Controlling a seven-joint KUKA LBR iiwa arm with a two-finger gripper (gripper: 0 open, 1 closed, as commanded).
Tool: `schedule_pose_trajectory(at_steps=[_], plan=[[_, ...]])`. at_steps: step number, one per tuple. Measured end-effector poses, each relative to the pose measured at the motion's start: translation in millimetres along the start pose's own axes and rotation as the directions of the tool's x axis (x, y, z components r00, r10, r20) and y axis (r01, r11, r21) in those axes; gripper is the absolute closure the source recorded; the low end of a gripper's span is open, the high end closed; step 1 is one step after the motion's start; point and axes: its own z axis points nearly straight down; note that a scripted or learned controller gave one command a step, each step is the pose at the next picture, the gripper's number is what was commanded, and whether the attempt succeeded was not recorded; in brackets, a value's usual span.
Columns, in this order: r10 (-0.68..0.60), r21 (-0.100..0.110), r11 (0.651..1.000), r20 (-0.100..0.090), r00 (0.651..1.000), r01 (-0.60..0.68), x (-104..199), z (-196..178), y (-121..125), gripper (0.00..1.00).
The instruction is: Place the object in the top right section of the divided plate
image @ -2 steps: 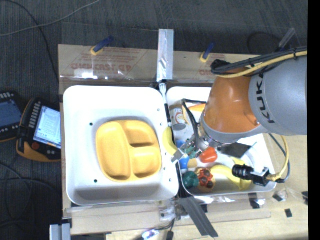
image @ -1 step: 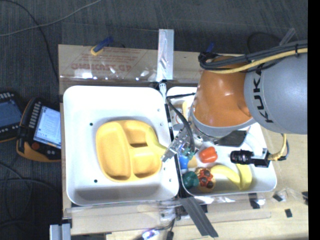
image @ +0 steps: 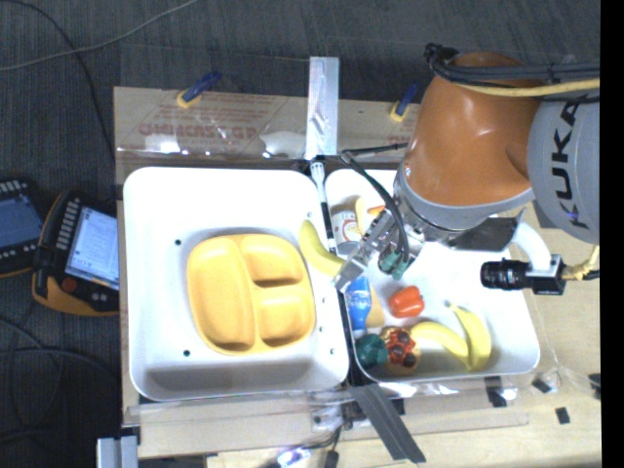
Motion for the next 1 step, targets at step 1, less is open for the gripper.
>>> schedule_pose_trajectory(at_steps=[1], plan=[[-0.258, 0.001, 0.966, -0.002, 0.966, 0.258, -4.9, 57.1, -7.4, 1.0]])
